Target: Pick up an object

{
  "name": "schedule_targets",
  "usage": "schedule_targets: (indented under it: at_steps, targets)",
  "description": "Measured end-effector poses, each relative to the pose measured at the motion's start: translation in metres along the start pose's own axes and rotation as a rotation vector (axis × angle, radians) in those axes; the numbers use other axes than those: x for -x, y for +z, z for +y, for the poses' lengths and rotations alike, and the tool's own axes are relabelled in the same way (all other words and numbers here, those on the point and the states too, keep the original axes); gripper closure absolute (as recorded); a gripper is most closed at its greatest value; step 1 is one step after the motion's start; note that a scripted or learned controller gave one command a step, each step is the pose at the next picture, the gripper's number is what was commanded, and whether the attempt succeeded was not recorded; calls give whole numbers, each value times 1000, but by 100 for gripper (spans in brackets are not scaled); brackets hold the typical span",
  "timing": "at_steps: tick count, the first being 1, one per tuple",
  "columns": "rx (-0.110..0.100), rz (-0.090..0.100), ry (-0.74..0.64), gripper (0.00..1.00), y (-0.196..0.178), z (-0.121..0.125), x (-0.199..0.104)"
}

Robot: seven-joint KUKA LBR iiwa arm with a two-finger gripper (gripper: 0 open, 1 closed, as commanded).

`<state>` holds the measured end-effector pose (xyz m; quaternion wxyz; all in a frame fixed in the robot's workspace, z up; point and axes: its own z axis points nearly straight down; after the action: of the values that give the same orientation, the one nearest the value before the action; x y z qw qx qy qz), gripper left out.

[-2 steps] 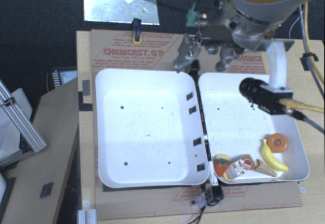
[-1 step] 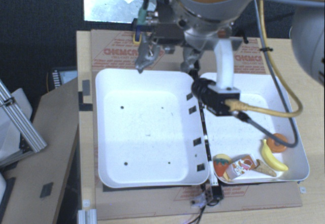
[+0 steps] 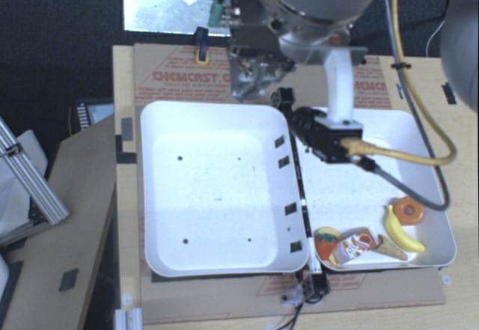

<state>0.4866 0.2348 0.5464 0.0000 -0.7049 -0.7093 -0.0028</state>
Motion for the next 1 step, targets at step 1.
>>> schedule_targets:
  at_steps: [1]
  targets:
    - [-4,-3,1,100,12,0,1]
